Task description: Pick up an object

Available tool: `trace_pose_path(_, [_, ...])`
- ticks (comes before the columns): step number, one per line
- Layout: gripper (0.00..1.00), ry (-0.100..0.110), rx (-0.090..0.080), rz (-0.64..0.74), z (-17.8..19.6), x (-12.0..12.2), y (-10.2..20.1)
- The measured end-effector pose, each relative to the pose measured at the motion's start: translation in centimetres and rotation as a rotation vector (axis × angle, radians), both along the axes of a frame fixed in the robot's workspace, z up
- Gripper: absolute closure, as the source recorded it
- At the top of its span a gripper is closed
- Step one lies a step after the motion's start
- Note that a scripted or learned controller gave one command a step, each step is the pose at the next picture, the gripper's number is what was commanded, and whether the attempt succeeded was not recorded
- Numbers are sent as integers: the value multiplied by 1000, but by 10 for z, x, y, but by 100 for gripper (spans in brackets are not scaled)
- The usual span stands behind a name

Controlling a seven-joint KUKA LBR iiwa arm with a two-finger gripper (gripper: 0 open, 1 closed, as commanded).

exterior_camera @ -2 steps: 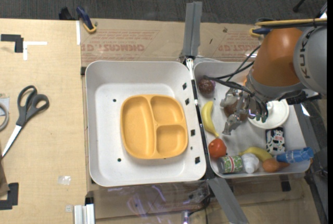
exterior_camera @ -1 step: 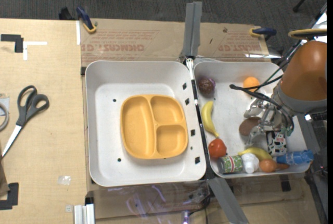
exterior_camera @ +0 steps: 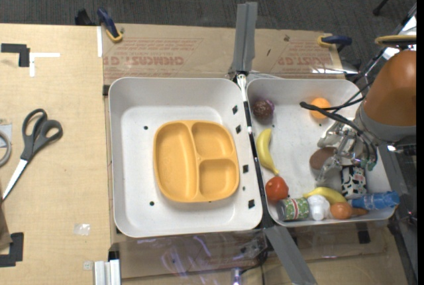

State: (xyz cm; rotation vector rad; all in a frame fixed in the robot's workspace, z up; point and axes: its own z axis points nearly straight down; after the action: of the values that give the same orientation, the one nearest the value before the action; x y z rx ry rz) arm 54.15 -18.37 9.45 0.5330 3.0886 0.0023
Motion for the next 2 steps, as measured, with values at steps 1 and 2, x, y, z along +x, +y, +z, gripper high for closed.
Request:
trace_pose_path(1, [0, 2, 0, -91, -1, 1, 10])
trace_pose_path(2, [0, 5, 2, -230, -2, -11, 21])
